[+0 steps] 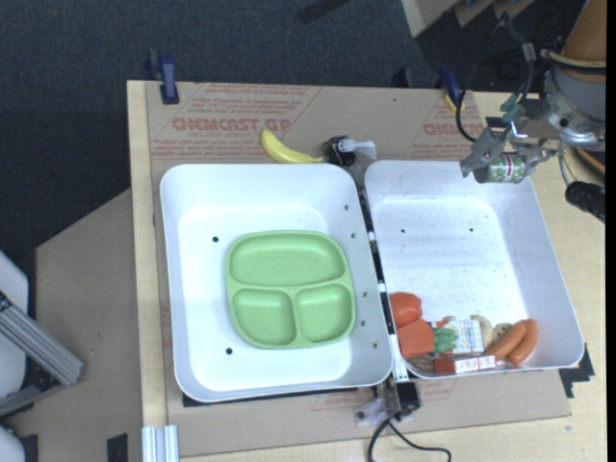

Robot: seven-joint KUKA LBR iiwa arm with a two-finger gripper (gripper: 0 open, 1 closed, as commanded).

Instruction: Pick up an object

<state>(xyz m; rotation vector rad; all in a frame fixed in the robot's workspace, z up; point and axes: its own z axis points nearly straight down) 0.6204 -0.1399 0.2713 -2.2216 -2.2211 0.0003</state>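
Observation:
My gripper [500,160] hangs over the far right corner of the right bin [462,248]. It is shut on a small green and white bottle [507,170], which lies sideways between the fingers, above the bin's far rim. At the near edge of that bin lies a cluster of toy food: a red pepper [405,307], an orange-red block [415,339], a green broccoli piece [445,337], a white packet [470,333] and an orange sausage [521,341].
The left bin [192,258] holds a green divided plate [289,289]. A yellow banana [288,150] and a small black and white item [346,148] lie on the board behind the bins. Cables run near the arm at the upper right.

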